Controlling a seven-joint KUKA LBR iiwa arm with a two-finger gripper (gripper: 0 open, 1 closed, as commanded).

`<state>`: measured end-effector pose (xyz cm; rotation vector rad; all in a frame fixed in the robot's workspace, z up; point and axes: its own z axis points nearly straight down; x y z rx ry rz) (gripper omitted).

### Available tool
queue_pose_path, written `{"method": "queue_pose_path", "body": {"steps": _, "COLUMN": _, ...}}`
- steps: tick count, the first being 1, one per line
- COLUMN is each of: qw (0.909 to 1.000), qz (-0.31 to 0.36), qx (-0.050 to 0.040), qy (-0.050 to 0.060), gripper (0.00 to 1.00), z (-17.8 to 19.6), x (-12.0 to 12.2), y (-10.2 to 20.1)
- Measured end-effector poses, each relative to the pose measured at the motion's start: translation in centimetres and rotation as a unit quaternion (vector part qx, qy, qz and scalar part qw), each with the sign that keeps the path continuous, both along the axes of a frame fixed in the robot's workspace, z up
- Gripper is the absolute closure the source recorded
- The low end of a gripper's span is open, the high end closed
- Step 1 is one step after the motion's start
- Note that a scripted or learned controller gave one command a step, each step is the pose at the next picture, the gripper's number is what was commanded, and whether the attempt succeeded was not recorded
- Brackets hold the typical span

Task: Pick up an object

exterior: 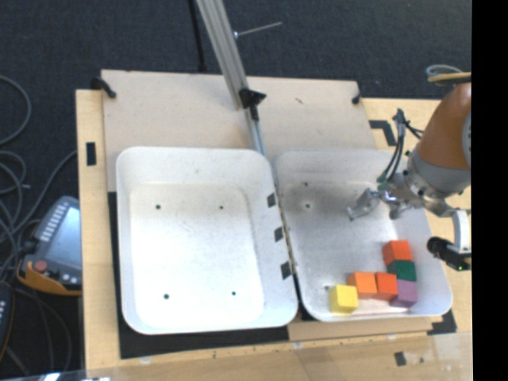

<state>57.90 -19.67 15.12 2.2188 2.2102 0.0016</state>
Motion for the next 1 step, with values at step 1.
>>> {"method": "queue_pose_path", "body": {"steps": 1, "qw": 1.0, "qz": 0.004, "qx": 0.0019, "qy": 0.002, "gripper": 0.0, "z": -5.47, "x": -1.05, "y": 4.52}}
